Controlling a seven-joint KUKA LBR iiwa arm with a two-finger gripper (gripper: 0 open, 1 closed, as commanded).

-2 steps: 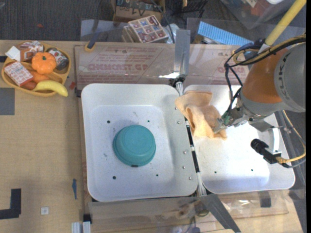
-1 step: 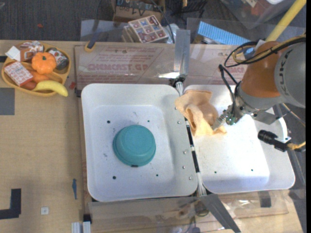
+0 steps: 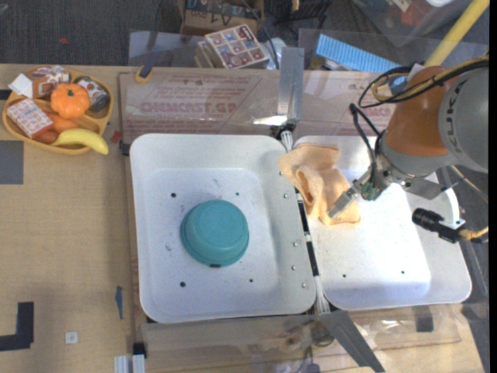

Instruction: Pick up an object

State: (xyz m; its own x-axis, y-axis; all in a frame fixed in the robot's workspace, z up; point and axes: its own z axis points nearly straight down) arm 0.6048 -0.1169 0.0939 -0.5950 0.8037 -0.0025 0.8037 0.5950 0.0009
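A teal bowl (image 3: 215,232) sits upside down in the left bin (image 3: 147,169), well apart from the arm. On the counter (image 3: 62,231) at far left, a yellow dish (image 3: 15,123) holds toy food. In the right bin (image 3: 404,278), the hand (image 3: 343,203) touches a crumpled orange cloth (image 3: 314,179) draped against the divider; whether it grips cannot be told.
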